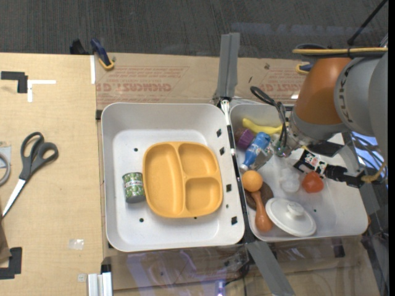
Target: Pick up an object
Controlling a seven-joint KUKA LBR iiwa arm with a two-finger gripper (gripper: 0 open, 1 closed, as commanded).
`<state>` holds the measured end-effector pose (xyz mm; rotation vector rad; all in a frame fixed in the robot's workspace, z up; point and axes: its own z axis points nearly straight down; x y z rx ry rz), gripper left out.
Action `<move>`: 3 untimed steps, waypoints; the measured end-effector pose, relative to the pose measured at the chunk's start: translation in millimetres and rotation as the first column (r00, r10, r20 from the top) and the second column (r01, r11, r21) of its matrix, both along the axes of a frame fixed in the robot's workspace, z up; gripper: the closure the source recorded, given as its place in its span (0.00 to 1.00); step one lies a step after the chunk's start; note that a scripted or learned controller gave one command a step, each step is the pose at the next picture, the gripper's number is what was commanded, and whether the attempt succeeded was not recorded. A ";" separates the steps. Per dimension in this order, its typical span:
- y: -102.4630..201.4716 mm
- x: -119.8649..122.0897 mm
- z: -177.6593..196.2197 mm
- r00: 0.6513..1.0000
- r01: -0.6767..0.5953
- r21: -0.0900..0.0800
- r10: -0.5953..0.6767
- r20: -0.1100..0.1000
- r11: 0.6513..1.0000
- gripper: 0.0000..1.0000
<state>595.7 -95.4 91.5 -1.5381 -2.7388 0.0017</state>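
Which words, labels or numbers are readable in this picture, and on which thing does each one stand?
"CHEMICAL": large red print on the cardboard sheet, seen upside down; this reading is uncertain.
Smaller red lines on the same cardboard sheet: too blurred to read.
Label on the green can in the left bin: too small to read.
No other text can be read.

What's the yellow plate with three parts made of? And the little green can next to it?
The yellow plate looks like plastic: one even colour, dull sheen, rounded moulded dividers. The green can may be metal with a printed label, or a plastic toy; it's too small to tell.
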 end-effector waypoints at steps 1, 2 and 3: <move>-15.7 58.3 0.9 1.000 -0.006 -0.001 0.006 -0.001 1.000 0.00; -15.7 59.2 10.7 1.000 -0.010 -0.005 0.010 0.001 1.000 1.00; 27.5 63.9 167.6 1.000 -0.021 -0.002 0.021 0.004 1.000 1.00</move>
